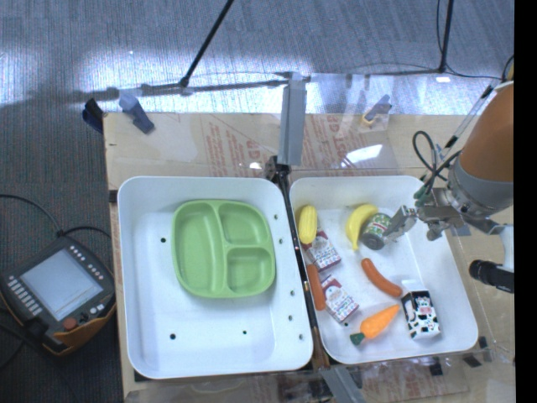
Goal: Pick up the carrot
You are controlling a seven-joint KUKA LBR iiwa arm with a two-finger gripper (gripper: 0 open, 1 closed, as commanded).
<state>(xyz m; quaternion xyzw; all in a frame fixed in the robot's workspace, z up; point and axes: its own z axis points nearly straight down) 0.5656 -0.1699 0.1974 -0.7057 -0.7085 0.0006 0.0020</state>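
Observation:
The carrot is orange with a green stub at its left end. It lies slantwise near the front edge of the right bin, just left of a small black-and-white milk carton. My gripper hangs over the back right part of that bin, well behind the carrot. It sits right beside a small green-labelled can, touching or almost touching it. Nothing is seen held in it.
The right bin also holds a corn cob, a banana, a sausage and two small red-and-white cartons. A green divided plate lies in the left bin. A teach pendant rests on the floor at left.

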